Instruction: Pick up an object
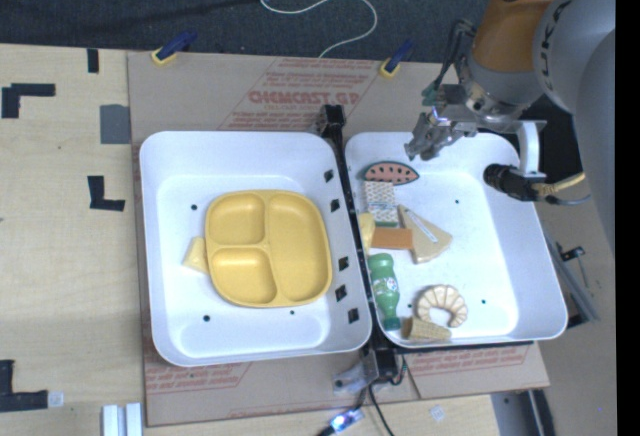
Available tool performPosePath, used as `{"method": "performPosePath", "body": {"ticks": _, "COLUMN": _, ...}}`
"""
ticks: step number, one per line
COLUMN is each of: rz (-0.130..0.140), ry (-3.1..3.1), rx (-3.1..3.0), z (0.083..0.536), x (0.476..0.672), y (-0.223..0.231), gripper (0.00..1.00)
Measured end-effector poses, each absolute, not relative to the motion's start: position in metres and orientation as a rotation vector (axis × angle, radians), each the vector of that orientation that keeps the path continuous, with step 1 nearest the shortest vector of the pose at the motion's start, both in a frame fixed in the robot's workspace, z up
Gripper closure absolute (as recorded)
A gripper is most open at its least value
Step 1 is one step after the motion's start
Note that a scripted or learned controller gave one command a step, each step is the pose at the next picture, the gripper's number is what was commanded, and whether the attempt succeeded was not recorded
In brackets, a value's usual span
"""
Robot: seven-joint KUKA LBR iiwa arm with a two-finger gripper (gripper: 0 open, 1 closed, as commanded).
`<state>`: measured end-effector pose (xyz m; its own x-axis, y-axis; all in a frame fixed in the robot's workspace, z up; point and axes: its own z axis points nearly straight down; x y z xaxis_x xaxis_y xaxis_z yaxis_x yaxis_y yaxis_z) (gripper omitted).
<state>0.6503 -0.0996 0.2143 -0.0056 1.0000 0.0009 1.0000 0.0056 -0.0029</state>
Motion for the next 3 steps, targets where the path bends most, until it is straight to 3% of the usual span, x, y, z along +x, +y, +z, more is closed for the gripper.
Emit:
{"method": "performPosePath", "body": {"ticks": 2, "rz": 0.003, "ry": -2.226, "rx": -2.212, "z": 0.215, "x": 0.616, "y": 0.009, "gripper": 1.00}}
{"method": "performPosePath", "body": {"ticks": 3, "rz": 0.002, "ry": -2.225, "rx": -2.214, "z": 0.218, "x": 0.611, "y": 0.035, "gripper": 1.00}}
